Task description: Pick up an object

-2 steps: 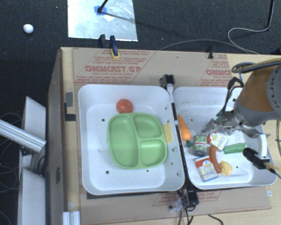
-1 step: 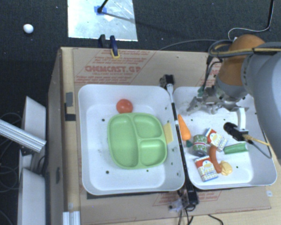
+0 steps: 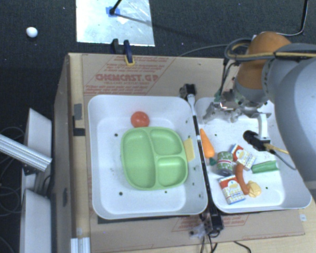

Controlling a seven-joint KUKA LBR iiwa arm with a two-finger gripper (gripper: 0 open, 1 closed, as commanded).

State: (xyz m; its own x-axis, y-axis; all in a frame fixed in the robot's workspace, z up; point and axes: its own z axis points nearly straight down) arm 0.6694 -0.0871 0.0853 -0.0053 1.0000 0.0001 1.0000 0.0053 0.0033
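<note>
approach step: gripper (image 3: 225, 108), open or closed cannot be told, hangs just beyond the carrot (image 3: 207, 144); next it must descend squarely over one object.

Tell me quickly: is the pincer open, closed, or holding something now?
Pincer: cannot be told. It is over the far end of the right bin, and the view does not settle its state.
</note>
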